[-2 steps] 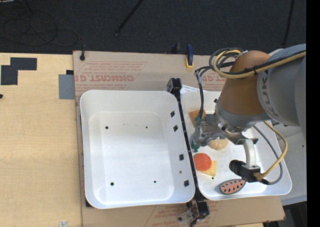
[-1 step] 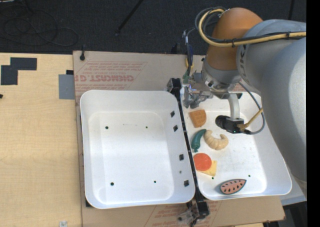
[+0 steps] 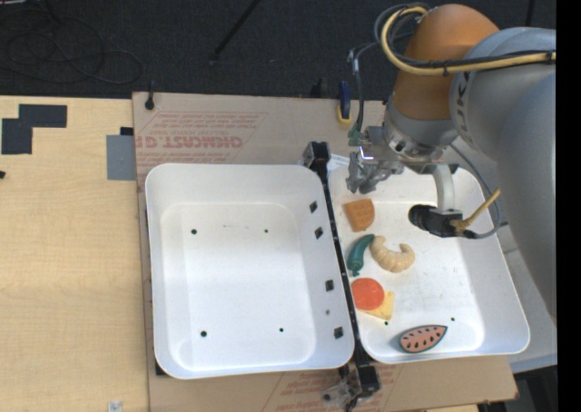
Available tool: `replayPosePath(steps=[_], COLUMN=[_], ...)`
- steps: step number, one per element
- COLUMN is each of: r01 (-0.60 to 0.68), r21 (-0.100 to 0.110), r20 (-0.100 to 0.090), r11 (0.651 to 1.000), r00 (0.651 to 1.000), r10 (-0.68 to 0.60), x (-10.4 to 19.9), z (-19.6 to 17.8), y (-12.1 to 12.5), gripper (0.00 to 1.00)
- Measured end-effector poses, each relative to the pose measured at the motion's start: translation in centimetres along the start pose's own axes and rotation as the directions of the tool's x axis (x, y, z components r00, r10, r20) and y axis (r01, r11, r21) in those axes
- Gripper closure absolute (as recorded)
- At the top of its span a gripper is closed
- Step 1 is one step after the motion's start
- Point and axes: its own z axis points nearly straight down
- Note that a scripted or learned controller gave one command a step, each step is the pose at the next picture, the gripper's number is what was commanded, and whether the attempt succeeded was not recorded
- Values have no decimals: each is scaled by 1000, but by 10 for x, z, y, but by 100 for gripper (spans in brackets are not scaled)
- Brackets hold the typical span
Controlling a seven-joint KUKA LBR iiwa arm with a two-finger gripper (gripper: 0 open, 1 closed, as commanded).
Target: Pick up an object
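Orange block (image 3: 359, 213) near bin divider, pincer (image 3: 361, 181) just above.

grey rounded arm (image 3: 513, 83) with a bulging orange band (image 3: 440, 43), looped by yellow and black cables (image 3: 399, 24); small metallic tool (image 3: 365, 176) below a silvery wrist.

a: lighting ok?
b: yeah, even & bright over the bench (image 3: 64, 247), prob overhead. the white bins (image 3: 236, 269) run near blown out, walls w/ little detail. floor at top (image 3: 182, 11) is dim, cables barely readable.
a: shadows?
b: soft ones only. faint grey under the arm (image 3: 490, 83) on the right bin's (image 3: 481, 310) floor, small soft shadows beside the toys.
a: sharpness?
b: low res, a bit soft all over, text on the cardboard (image 3: 195, 138) fuzzy. mild sheen on the orange band (image 3: 449, 38). no obvious edge warp.
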Motion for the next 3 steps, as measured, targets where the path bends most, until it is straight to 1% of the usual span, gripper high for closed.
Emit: replayPosePath(steps=[1,2,3], r01=[3,2,3], r21=[-15,8,6], r20=[-1,-1,-2], r11=[1000,1000,1000], r00=[1000,1000,1000], r10=[-3,-2,-3], x=[8,29,75], z=[-145,-43,-11], y=[-8,-1,-1], gripper=[100,100,100])
